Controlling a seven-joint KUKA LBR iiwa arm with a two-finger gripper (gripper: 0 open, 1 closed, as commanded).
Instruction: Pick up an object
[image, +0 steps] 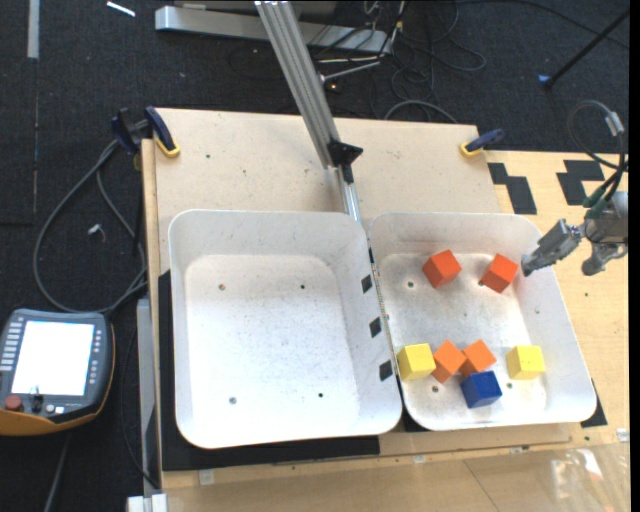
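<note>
Up at the right edge, gripper (541, 254) beside an orange block (499, 272) in the right bin (575, 345), finger state too blurry to tell, no readable writing anywhere.

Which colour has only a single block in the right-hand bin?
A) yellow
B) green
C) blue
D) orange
C: the right-hand bin holds one blue block at its front, beside two yellow blocks and four orange blocks.
</note>
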